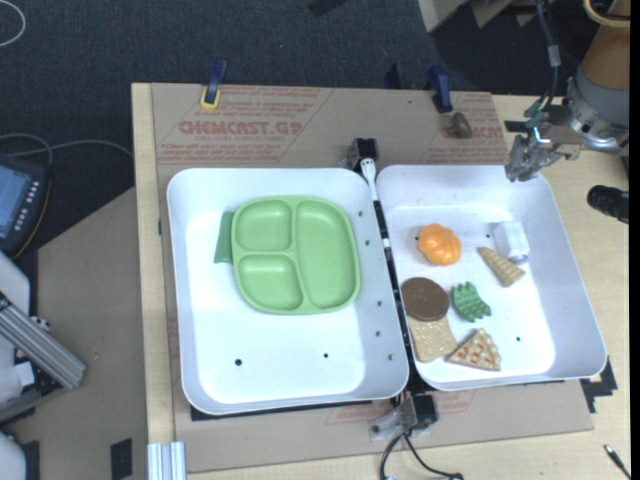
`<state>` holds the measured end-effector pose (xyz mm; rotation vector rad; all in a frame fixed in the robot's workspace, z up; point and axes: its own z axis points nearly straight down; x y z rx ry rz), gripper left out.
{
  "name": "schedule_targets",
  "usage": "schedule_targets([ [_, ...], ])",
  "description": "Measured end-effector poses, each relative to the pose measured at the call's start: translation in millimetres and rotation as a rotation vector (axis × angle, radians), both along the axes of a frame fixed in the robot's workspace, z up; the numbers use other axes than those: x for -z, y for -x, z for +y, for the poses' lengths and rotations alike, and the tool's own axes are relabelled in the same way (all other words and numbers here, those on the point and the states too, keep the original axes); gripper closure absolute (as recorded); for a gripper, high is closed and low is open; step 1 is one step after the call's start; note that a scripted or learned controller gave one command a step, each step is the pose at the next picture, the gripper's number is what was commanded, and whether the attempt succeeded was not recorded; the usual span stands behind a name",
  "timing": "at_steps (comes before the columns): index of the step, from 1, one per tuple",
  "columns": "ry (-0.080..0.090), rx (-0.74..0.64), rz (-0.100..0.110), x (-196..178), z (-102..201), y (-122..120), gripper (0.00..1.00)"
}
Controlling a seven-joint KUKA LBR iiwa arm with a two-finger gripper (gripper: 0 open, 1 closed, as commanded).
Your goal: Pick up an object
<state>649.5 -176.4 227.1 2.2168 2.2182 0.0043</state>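
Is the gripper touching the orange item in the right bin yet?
Apart. The camera view shows the gripper over the right bin's far rim, with bare white floor between it and the orange item.

In the right bin [560,258], 7 items crowd the center toward 6 o'clock; the 12 o'clock floor lies open. The green tray [296,254] fills the left bin's [200,298] 12 o'clock half.

Green three-compartment tray [296,254] in the left white bin [195,298]; blue clamps [438,86] on the bench's far edge.
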Motion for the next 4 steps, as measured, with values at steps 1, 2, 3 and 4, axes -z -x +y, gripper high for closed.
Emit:
schedule_targets([
  [1,-0.004,-0.002,0.01,10,50,25,1.0],
  [2,-0.004,-0.003,0.009,0,102,43,1.0],
  [3,-0.003,0.001,0.01,1,110,71,1.0],
  [4,-0.003,0.0,0.01,10,115,66,1.0],
])
